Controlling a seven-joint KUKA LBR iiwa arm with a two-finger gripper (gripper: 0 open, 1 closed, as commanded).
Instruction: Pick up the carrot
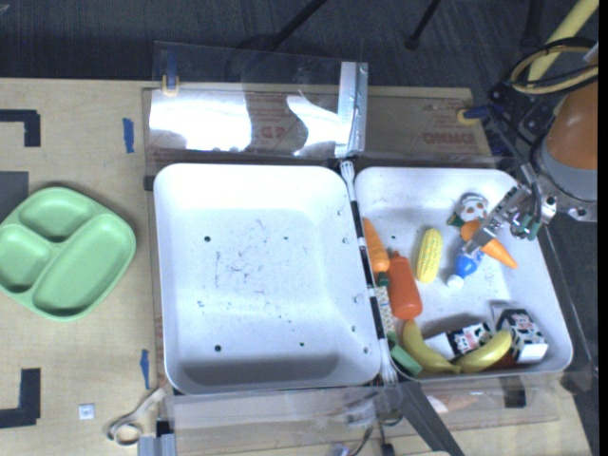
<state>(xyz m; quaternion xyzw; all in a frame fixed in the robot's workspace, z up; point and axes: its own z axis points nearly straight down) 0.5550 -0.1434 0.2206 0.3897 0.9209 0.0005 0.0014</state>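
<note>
**A:** Camera view, right bin [560, 335] first; where does the carrot lie?

**B:** The carrot [374, 245] lies flat against the bin's left wall, hard by the divider between the two bins; narrow tip towards the far side, thick end towards the near side; a red-orange oblong toy [406, 291] lies just beside its thick end.

**A:** And the pincer?

**B:** The gripper [518, 213] hangs over the far right part of the same bin, below the orange band of the arm [575, 145]; carrot well apart from it, across the bin to the left; a corn cob [429, 256] lies between the two; nothing of the carrot is in the pincer.

**A:** Wide or narrow?

**B:** Cannot tell; metal parts blur together at that spot.

**A:** What sits close to it?

**B:** A small round-headed toy [469, 207] just left of it; an orange pointed piece [501, 253] and a blue piece [464, 266] just below it; whether the pincer touches either is unclear.

**A:** Near end of the bin?

**B:** A banana [456, 357] curved along the near wall; black-and-white toys [521, 332] by its right end.

**A:** Elsewhere on the bench?

**B:** Left bin [252, 264], white, scuffed floor; a green divided plate [65, 252] on the bench well to its left.
</note>
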